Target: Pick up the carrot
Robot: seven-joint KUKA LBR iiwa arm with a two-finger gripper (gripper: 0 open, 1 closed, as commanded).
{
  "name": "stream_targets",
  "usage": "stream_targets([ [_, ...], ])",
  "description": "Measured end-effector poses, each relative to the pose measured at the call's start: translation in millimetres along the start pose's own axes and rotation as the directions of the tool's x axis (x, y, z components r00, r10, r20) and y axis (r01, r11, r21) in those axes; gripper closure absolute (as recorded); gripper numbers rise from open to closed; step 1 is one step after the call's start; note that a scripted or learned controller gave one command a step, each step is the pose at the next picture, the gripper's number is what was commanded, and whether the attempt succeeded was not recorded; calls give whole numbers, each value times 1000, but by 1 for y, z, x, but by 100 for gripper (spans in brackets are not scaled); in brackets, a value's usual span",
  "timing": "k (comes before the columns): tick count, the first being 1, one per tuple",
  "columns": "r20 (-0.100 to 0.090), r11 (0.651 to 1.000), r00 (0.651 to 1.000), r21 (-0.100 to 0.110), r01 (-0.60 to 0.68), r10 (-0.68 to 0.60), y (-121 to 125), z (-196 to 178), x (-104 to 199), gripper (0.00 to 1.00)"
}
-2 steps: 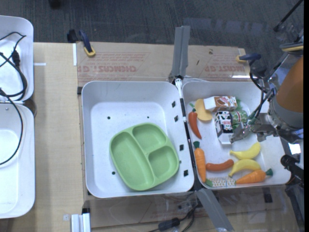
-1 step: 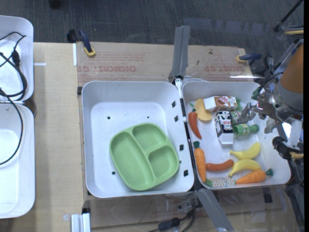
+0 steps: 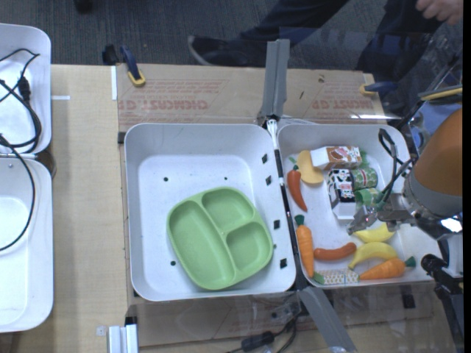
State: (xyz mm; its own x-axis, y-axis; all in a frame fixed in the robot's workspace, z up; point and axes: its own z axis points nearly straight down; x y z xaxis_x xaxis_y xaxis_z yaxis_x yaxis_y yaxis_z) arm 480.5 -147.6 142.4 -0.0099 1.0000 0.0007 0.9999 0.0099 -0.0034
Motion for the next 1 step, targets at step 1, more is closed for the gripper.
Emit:
stream_targets([
  [1,0,945,945,-1,327,-327,-4,25,-24,0],
])
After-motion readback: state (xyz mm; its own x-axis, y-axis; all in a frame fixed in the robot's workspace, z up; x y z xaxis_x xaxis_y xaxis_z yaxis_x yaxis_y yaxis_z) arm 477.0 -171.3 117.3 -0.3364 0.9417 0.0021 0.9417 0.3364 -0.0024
